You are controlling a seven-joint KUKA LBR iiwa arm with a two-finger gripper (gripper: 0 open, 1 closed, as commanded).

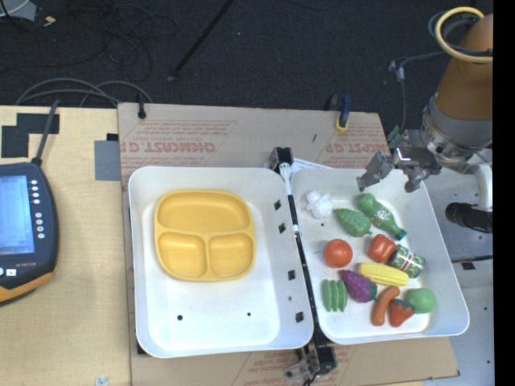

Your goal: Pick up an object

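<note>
Toy food pieces of smooth, glossy plastic are heaped in the right white bin [451, 312]: a round red tomato [338, 253], a ridged yellow corn cob [384, 274], a purple eggplant [357, 285] and a green bottle [381, 216]. A yellow three-compartment tray [205, 234] lies in the left white bin [153, 312]. The gripper [396, 173] is seen over the right bin's far edge, its fingers spread with nothing between them; the bottle lies nearest, just on the near side.

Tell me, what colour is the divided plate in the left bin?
Yellow. The divided plate shows best in the camera view, looking down.
</note>
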